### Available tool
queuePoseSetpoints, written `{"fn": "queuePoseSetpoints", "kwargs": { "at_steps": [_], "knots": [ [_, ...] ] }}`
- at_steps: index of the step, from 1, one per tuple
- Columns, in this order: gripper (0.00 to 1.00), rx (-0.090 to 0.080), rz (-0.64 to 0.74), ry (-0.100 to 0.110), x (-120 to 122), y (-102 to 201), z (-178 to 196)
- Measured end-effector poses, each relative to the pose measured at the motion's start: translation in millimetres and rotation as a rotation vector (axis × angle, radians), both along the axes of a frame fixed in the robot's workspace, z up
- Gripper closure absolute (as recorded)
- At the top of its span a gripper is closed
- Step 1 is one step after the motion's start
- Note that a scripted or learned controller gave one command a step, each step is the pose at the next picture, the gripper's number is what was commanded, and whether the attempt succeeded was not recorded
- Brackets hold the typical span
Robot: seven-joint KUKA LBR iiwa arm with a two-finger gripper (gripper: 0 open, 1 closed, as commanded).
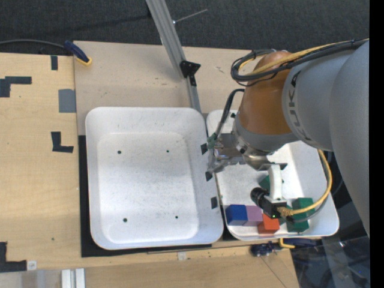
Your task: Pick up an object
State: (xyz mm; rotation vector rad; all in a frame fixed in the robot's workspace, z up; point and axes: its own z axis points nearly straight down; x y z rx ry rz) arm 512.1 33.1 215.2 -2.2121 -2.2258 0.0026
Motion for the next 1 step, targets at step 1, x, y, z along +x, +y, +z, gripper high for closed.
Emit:
{"fn": "queuePoseSetpoints", "kwargs": {
  "at_steps": [1],
  "knots": [
    [1.0,0.0,0.002,-0.001,9.6,54.8,-2.2]
  ]
}}
